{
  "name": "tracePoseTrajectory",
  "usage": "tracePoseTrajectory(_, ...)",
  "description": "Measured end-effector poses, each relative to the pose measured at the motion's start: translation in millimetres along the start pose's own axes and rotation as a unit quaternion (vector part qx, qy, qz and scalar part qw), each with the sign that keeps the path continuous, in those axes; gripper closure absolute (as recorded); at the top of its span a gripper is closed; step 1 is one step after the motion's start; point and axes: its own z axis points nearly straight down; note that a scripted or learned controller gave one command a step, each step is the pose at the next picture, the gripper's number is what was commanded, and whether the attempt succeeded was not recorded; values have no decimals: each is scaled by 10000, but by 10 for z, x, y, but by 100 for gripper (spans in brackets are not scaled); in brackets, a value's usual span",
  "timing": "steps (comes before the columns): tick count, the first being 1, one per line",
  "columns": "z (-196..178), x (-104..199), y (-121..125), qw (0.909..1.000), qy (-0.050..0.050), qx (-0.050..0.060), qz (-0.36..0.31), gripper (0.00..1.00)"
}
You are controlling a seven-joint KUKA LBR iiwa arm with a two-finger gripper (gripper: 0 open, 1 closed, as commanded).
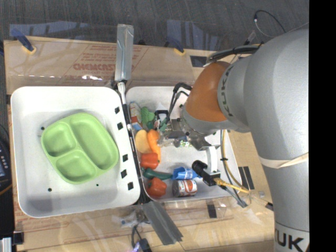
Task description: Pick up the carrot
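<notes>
Smooth tapered orange carrot (pixel 153 141) beside metal pincer (pixel 164 132); glossy white bin (pixel 157 94)

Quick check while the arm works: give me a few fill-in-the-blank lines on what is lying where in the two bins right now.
1. The green three-compartment plastic plate lies in the ____ white bin of the camera view.
2. The orange carrot lies in the ____ white bin.
3. Right beside the carrot, toward the divider, lies a ____ rounded fruit.
4. The pincer hangs over the ____ bin.

Missing words: left; right; yellow; right
</notes>
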Motion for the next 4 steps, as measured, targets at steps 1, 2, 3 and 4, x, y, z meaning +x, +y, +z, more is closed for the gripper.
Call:
tracePoseTrajectory(1, -931, -235, 85, 9939, 25, 51, -1103, 0)
tracePoseTrajectory(2, 24, -46, 11, 9928, 23, 39, -1198, 0)
tracePoseTrajectory(3, 142, -17, 126, 10000, 14, 55, 22, 0)
tracePoseTrajectory(4, 27, -120, 514, 9999, 25, 62, 148, 0)
